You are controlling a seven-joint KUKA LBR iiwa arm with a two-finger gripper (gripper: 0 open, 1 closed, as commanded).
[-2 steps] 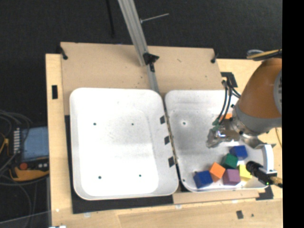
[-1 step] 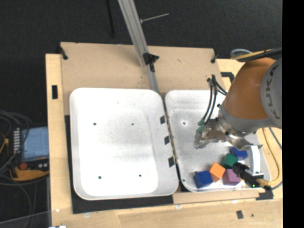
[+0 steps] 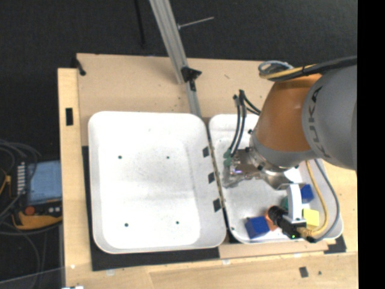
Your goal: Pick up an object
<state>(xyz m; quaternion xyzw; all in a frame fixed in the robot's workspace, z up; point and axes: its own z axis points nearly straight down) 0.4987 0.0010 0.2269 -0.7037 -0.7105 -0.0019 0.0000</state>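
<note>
2 bins: left bin (image 3: 150, 161) and right bin (image 3: 218, 125) sit side by side on the bench (image 3: 120, 83), walls touching, so a reach into 1 stays clear of the other.
Arm: the arm (image 3: 301, 119) comes in from the right and hangs over the right bin, covering most of its far half.
Pincer: the pincer (image 3: 236, 172) is low in the right bin, just beside the wall shared with the left bin. Can't tell how far open it is, and I see nothing in it.
Targets: blue block (image 3: 257, 226) lies flat on the right bin's floor near the front rim, apart from the pincer. Small blue piece (image 3: 307, 192) and yellow block (image 3: 311, 215) sit toward the right side, partly hidden by robot hardware.
Judgement: no pick made yet. Blue block looks the easiest, with open floor around it. Pincer is off to its far-left, so it likely needs to shift toward the front rim first.
Risk: being so close to the shared wall, a descent here could clip it.
</note>
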